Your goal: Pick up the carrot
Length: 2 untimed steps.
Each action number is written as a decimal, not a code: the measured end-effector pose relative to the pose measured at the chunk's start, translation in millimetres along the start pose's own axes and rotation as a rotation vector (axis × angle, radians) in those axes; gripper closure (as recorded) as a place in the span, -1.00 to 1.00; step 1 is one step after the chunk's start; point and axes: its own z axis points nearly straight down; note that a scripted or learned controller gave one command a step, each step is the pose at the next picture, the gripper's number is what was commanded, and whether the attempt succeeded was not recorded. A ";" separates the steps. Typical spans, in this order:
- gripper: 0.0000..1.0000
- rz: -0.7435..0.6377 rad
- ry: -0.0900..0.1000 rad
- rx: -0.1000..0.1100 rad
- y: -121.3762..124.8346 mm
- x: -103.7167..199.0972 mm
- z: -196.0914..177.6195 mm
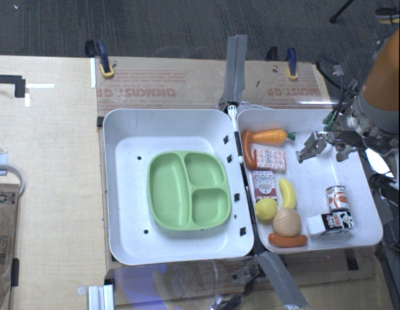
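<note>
Carrot first: the orange, tapered plastic carrot with a green stem lies at the far-left corner of the right-hand shallow white bin, its long axis running left-right across the view, stem end pointing right toward the arm. Your two-finger metal gripper hangs just right of that stem and slightly nearer the camera, with nothing between its fingers; whether they are parted or closed you cannot tell from this slant.

Judge the coming move as a short shift left and back, jaws set across the carrot's width. Room is tight there: the bin's far wall lies just behind it, a red sausage-shaped toy touches its thick end, and a pink-and-white printed carton sits just in front. Open floor lies to the right.
</note>
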 end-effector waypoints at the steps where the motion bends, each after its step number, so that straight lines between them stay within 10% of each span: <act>1: -1.00 -0.274 0.000 -0.002 63.6 -0.2 37.7; 2: -1.00 -0.387 -0.001 -0.004 133.5 -1.3 129.0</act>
